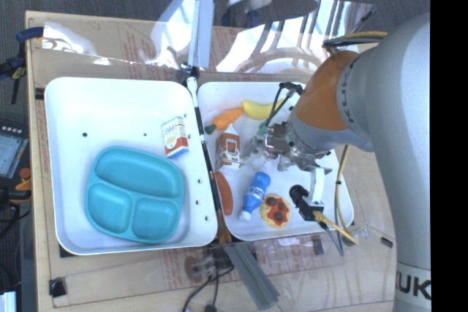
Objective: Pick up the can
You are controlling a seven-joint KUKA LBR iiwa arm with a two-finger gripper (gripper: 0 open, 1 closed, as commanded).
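Note:
The can (175, 137), small with a red, white and yellow label, lies in the left bin (66, 157) near its right wall, just above the blue plate. My gripper (265, 145) hangs over the middle of the right bin (344, 208), well to the right of the can and across the wall between the bins. It sits beside a brown and white carton (229, 150). The wrist and arm hide the gripper's tip.
A blue divided plate (135, 192) fills the lower left bin. The right bin holds a carrot (227, 118), a banana (256, 109), a red sausage (224, 195), a blue bottle (256, 193) and a pizza-slice toy (276, 210).

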